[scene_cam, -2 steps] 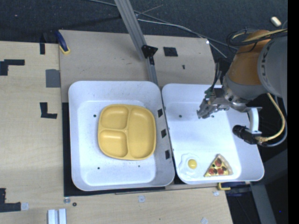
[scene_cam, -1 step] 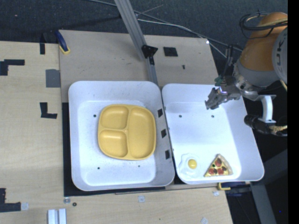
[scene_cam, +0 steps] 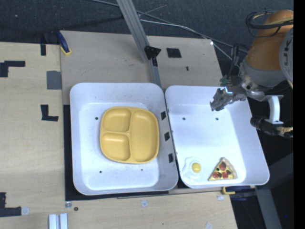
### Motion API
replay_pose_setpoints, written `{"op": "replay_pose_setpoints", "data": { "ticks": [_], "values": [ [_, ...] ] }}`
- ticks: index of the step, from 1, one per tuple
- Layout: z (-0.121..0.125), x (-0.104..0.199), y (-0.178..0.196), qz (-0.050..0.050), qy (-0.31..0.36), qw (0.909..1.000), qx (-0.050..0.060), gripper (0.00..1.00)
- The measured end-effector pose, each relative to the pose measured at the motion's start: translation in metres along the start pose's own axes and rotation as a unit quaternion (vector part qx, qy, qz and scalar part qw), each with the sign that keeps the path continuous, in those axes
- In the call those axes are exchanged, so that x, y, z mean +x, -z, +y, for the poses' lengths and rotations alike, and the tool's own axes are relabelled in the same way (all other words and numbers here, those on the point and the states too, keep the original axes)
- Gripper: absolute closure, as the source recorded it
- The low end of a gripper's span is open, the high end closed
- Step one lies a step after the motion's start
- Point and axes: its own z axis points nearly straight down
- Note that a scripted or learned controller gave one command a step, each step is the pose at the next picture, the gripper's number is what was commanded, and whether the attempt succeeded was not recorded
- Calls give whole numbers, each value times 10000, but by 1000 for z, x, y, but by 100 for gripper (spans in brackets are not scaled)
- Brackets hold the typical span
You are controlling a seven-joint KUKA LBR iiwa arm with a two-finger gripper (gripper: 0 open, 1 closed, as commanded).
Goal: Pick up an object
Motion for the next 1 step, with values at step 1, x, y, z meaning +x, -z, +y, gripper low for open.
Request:
{"op": "replay_pose_setpoints", "data": {
  "ticks": [1],
  "values": [
    [-13,51,-5,5,20,10000,13,100]
  ]
}}
